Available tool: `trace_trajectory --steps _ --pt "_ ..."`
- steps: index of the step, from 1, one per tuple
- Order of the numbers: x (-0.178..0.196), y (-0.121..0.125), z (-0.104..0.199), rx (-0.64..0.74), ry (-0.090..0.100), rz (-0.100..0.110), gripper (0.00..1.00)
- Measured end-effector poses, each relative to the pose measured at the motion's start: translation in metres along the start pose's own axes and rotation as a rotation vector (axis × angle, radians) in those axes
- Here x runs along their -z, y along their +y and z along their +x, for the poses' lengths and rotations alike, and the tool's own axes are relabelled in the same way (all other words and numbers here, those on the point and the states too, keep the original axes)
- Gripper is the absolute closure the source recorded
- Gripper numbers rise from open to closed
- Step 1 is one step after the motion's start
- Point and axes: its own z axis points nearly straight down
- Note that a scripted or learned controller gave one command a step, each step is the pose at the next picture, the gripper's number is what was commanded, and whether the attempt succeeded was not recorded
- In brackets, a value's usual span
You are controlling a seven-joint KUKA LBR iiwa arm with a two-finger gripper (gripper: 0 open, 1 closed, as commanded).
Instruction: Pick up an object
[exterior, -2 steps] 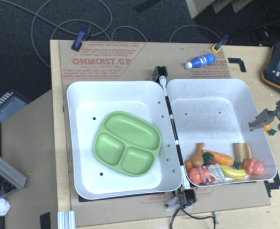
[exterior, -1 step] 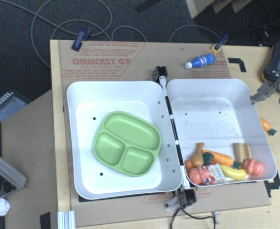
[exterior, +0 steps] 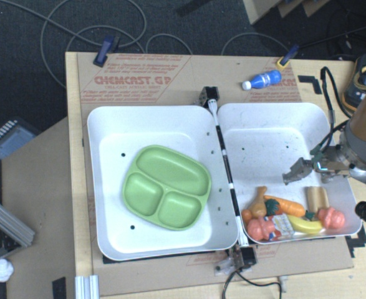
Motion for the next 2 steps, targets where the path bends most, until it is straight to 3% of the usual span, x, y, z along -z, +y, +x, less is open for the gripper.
trace_trajectory --steps 1,2 --pt "-0.108 0.000 0.036 -0.001 0.000 0.000 0.00" --pt "-0.054 0.037 -0.031 -0.003 -0.004 -0.005 0.00"
